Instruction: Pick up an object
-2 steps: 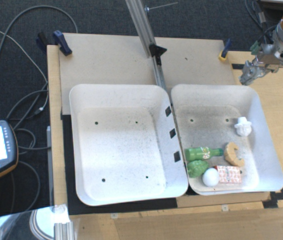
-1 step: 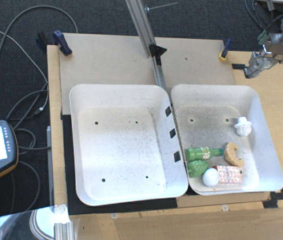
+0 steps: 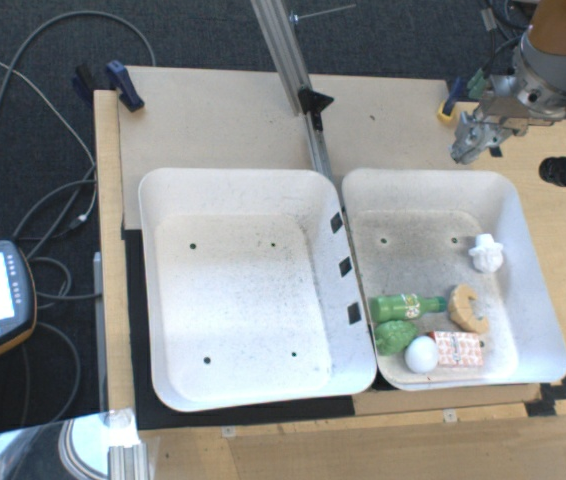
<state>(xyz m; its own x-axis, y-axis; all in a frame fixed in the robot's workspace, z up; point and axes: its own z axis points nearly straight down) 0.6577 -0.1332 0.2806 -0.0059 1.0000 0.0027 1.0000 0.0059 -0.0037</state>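
My gripper (image 3: 471, 146) hangs above the bench just past the far rim of the right bin (image 3: 523, 218), with nothing between its fingers. In the right bin's near part lie a green bottle (image 3: 407, 307), a green lumpy piece (image 3: 393, 335), a white ball (image 3: 421, 355), a red-and-white patterned block (image 3: 459, 349) and a tan bitten-ring shape (image 3: 468, 309). A small white figure (image 3: 485, 253) rests by the right wall.
The left bin (image 3: 163, 268) sits beside the right one, joined by black clips (image 3: 344, 266). A slanted metal pole (image 3: 283, 48) crosses the back of the bench. A blue clamp (image 3: 123, 83) is at the bench's far left corner.
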